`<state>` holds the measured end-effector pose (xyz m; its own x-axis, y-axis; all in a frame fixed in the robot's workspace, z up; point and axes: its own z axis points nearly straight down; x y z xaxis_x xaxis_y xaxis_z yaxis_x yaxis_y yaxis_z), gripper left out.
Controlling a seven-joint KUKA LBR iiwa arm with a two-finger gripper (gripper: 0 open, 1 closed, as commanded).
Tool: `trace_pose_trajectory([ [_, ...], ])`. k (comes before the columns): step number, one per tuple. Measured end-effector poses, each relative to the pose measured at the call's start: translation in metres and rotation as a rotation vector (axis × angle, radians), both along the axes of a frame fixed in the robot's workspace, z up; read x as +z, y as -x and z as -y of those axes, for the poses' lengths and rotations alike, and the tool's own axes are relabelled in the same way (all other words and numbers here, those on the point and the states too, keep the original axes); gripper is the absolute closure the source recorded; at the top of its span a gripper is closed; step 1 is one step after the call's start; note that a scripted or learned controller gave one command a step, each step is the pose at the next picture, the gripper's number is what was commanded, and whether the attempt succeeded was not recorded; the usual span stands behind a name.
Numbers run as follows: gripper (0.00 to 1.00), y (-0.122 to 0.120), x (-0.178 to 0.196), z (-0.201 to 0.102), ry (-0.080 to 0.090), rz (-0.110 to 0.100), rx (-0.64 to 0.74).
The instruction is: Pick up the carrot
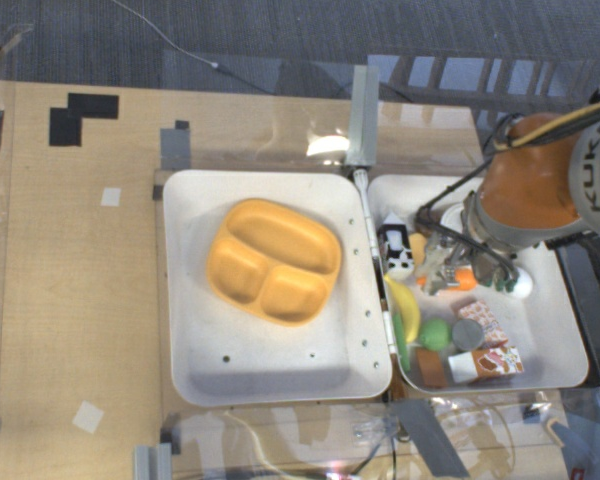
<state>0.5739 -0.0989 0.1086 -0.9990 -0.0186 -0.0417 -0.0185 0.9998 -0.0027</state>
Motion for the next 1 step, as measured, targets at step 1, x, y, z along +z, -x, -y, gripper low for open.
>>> trace_pose_trajectory([
  [1,1.00,-0.0445,0.0549,-0.0147,-0.002,-0.027,-0.003],
])
